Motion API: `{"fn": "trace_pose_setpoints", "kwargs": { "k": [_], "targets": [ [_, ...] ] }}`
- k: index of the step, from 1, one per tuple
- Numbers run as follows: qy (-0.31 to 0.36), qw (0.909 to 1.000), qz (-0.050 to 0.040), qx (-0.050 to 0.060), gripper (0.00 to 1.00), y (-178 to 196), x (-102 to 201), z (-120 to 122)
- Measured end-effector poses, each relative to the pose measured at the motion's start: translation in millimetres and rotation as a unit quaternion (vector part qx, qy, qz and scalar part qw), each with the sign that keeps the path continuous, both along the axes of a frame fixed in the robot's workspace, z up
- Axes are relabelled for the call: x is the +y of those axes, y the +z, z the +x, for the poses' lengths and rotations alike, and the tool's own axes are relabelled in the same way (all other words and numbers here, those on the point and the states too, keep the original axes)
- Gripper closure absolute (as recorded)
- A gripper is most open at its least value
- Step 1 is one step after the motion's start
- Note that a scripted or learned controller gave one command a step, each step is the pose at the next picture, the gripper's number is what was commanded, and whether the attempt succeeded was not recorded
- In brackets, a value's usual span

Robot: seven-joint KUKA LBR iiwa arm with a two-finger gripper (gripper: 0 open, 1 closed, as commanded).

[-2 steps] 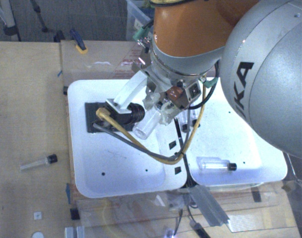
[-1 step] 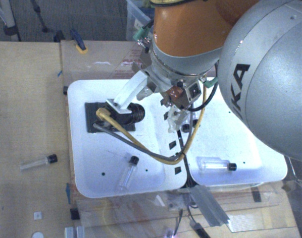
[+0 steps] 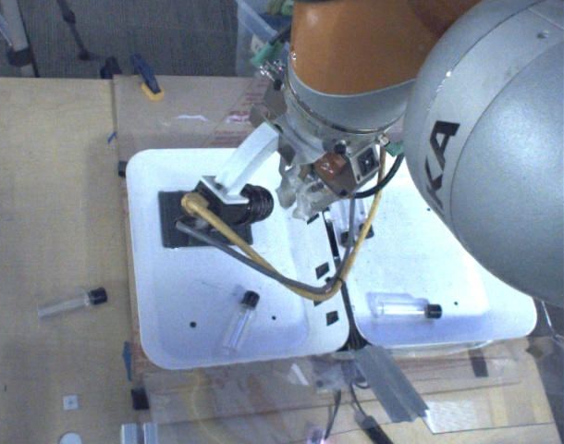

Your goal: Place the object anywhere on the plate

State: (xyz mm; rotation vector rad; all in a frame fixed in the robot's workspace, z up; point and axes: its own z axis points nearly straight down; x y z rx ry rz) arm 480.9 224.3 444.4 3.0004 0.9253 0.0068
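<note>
Not done: plate looks bare where visible. Vial lies in left bin, second vial in right bin. Gripper between bins; can't tell its grip state.

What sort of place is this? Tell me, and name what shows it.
Probably a robotics test bench: a grey and orange arm leans over white bins, with a clear capped vial in the left bin and another vial in the right bin.

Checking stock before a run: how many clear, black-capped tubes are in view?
3. One tube lies in the left bin, one in the right bin, one on the bench left of both. The arm may hide more.
</note>
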Motion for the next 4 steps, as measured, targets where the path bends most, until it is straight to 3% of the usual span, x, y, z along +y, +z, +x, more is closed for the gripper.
{"fn": "trace_pose_setpoints", "kwargs": {
  "k": [1, 2, 3, 4],
  "targets": [
    [-0.164, 0.9865, 0.0001, 0.002, 1.0, -135.0, -1.1, -1.1],
    [-0.044, 0.999, -0.0005, 0.004, 1.0, -140.3, 1.1, 62.0],
    [-0.185, 0.9827, 0.0009, 0.001, 1.0, -96.9, -0.4, 125.7],
    [-0.198, 0.9802, 0.0, 0.002, 1.0, -166.9, -0.5, 58.4]
  ]
}}
